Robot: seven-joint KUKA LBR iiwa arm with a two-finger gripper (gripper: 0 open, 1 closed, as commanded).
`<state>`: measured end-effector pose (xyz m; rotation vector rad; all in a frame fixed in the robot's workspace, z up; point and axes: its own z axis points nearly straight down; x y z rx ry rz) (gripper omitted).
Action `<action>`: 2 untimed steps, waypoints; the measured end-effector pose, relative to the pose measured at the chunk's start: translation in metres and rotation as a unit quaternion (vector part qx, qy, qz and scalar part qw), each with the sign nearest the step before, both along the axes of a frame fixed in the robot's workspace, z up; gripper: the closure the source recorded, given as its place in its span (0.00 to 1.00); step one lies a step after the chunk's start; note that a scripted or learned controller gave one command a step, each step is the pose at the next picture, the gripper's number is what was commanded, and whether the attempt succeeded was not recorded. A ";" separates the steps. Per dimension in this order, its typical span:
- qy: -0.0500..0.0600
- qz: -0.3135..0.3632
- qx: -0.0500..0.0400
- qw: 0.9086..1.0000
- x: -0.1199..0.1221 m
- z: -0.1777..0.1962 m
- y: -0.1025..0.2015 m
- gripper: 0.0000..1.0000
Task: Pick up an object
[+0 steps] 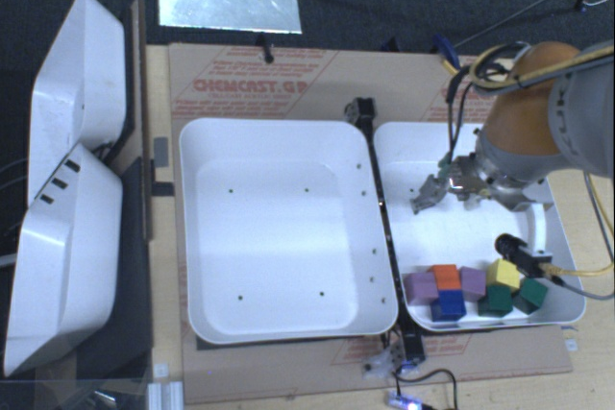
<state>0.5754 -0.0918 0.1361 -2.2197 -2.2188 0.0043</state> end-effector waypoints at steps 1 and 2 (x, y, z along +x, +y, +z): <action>0.000 0.000 0.000 1.000 -0.001 -0.052 0.000 0.00; -0.003 0.000 0.000 1.000 0.001 -0.039 0.000 1.00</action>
